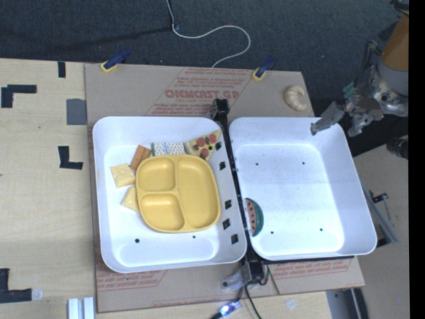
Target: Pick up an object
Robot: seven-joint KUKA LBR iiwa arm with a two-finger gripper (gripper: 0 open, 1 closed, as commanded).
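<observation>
The end effector (340, 116) hangs above the right bin's (345, 178) far right corner; I cannot tell its state. A yellow plate (178, 193) lies in the left bin (106, 178).

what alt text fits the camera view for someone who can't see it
Seen from above, a yellow divided plate lies over small flat items in the left white bin. The gripper hovers at the right bin's far right corner; a round patterned piece sits at that bin's left wall.
</observation>
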